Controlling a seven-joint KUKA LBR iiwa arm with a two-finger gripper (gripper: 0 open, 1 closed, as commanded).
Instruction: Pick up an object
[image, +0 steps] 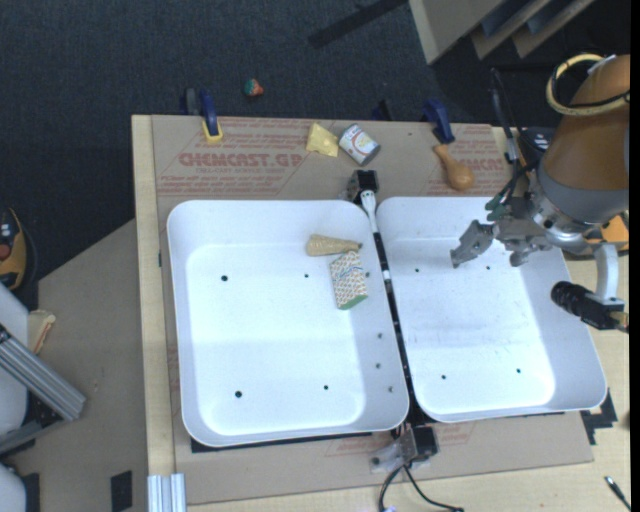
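Note:
In the left bin (200, 300), near its upper right corner, lie a tan cone-shaped piece (332, 245) and, just below it, a small green-and-white patterned packet (348, 278). My gripper (496, 248) hangs over the upper part of the right bin (560, 390), well to the right of both objects. Its two grey fingers (468, 243) are spread apart, open, with nothing between them. The orange-banded wrist rises above it at the right edge.
On the cardboard behind the bins lie a yellow chunk (322, 140), a small white box (358, 144) and a wooden-looking piece (455, 168). Blue clamps (210, 116) hold the back edge. A black divider clip (364, 185) sits between the bins.

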